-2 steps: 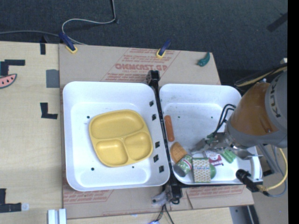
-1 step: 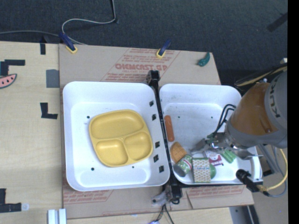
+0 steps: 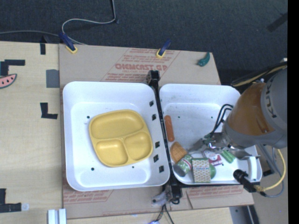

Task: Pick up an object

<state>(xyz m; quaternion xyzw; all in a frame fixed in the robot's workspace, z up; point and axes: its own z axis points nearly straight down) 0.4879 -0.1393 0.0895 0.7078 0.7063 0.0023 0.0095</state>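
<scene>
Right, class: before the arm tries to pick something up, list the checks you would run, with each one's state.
1. Things to pick lie in the right bin: ok.
2. Gripper is over that bin: ok.
3. Fingers open or shut: cannot tell.
4. Green packet lies apart from its neighbours: not ok, they crowd it.
5. Orange stick lies alone by the divider: ok.
6. Yellow tray sits in the left bin, out of the way: ok.

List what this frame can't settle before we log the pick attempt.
- Gripper, camera view: the arm's own grey and orange body hangs over it, so its state and any contact are unreadable.
- Small items at the right bin's near edge: piled and too small to identify; part of the pile lies under the arm.
- Right bin's far side: covered by the arm.
</scene>
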